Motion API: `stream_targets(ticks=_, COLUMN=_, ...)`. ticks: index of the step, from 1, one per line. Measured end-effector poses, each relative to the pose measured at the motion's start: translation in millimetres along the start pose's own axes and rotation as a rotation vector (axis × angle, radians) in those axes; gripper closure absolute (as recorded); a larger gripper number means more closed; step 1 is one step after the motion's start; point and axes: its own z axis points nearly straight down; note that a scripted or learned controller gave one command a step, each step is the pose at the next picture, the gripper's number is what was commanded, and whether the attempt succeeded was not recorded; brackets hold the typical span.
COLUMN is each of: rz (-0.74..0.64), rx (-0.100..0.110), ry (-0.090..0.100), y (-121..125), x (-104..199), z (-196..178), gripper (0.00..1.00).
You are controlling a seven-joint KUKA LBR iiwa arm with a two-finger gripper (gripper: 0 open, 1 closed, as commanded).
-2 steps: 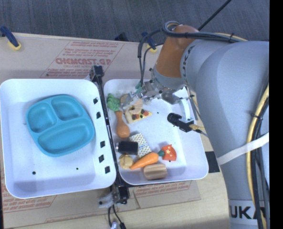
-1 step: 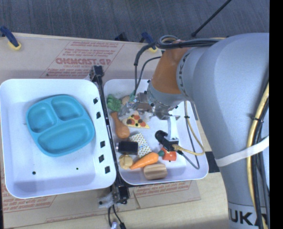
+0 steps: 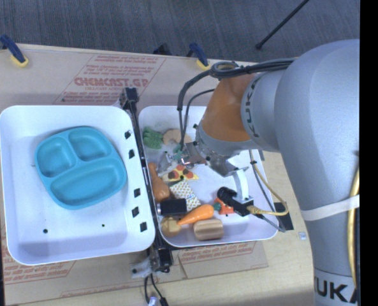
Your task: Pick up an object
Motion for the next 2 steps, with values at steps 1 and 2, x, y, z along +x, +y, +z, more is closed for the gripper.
stream_targets(ticks=1, rz=-0.005, rx=0.0, ry=0.0, y=1.0, x=0.0, z=-10.7, gripper=1.0)
stream_targets(ticks=2, rz=-0.024, rx=-0.001, ry=0.0, y=-26.5, x=28.5, z=-193.3, gripper=1.0)
